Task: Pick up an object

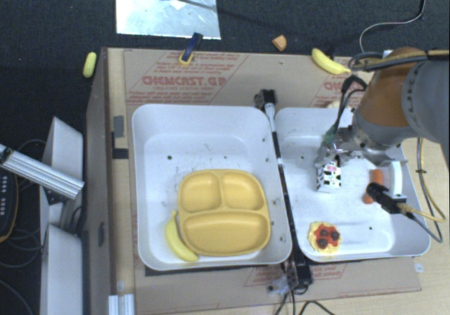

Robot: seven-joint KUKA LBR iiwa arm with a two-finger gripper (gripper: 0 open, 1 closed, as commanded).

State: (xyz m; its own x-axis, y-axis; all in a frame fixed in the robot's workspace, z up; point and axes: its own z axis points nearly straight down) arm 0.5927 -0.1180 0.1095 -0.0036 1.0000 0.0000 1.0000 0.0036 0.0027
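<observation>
My gripper (330,163) hangs low in the right bin (411,236), right above a small black-and-white carton (328,178). Near the front edge lies a little pizza (324,236); an orange piece (373,187) sits beside my wrist. The left bin (151,138) holds a yellow divided plate (223,211) and a banana (177,240) touching it.

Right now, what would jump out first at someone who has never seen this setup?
The yellow divided plate in the left bin, with a banana curled against its lower left edge. In the right bin, the grey and orange arm hangs over a small black-and-white cow-patterned box, with a little toy pizza near the front edge.
</observation>
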